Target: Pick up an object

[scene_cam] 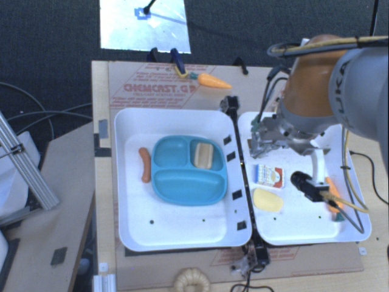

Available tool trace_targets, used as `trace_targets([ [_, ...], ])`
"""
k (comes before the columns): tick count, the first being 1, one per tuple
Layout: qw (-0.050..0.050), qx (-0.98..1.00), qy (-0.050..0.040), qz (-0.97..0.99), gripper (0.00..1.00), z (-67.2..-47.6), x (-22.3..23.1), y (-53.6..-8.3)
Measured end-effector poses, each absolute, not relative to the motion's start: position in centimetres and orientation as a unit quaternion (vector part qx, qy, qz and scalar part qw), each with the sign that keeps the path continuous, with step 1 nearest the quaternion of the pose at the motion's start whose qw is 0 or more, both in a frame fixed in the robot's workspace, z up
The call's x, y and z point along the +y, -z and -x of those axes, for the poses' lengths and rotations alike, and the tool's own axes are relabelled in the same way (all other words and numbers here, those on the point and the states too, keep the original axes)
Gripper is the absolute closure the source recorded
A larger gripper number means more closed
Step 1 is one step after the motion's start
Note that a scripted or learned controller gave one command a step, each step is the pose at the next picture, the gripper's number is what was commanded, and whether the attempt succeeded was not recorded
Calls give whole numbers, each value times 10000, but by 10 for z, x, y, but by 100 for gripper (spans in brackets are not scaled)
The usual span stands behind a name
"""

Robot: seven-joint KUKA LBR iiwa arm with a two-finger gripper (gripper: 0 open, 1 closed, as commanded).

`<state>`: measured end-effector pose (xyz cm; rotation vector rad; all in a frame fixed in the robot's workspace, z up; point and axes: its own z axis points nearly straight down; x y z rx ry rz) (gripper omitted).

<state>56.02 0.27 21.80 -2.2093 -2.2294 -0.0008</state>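
Arm (328, 84) in from the right, gripper (260, 140) over the right bin (304, 230), at its far-left corner, close to the wall btw the two bins. Open or closed? Can't tell from this angle.

Just on the near side of the gripper, a small red-white-blue packet (268, 176) lies flat on the bin floor, apart from the gripper. Nearer again, a pale yellow piece (268, 200), just beside the packet, twd the bin's near-left corner.

Over in the left bin (176, 224): blue divided plate (182, 184) mid-bin, w/ a tan bread slice (203, 156) in its far-right compartment. Reddish sausage (145, 164) on the bin floor just beside the plate's left edge, a sliver of white btw them.

Outside the bins, a toy carrot (209, 81) on the cardboard sheet (152, 90), nr the table's far edge.
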Motion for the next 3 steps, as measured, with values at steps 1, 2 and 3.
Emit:
trace_targets([
  [1,2,-7081,5,7061,100,-531,53,-228],
  [2,11,-7099,1,7043,100,-513,89,-214],
  [3,-3,-7091,12,7051,100,-516,91,-234],
])
